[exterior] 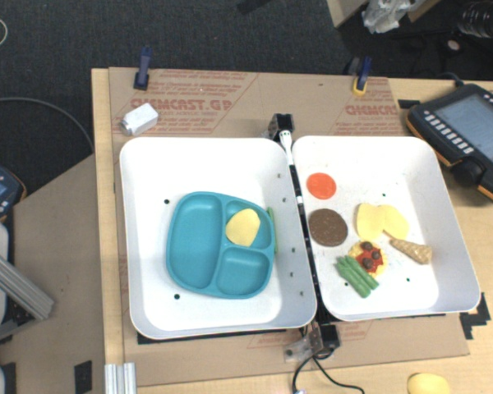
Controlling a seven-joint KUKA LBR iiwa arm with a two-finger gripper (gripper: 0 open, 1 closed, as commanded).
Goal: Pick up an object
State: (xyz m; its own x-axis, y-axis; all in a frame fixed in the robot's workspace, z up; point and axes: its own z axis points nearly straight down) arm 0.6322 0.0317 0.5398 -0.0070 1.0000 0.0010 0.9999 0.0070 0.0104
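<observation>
We note two white bins side by side on a cardboard-covered bench: the left bin (140,220) and the right bin (444,220), their inner edges touching along a black seam. In the left bin sits a blue sectioned tray (199,253), and a pale yellow piece (243,227) lies in its upper right compartment. The right bin holds the loose items — an orange disc (321,186) near the inner edge, a brown disc (328,227) just below it, a yellow slice (380,220) to the right of that, a tan wedge (412,251) at the slice's lower corner, a small red-and-dark cluster (370,258), and green beans (356,277) below it. The gripper (384,11) hangs at the top of the view, well apart from both bins, with nothing seen in it; we cannot tell whether it is spread or pressed together. A black handheld pendant (460,130) rests at the right.
</observation>
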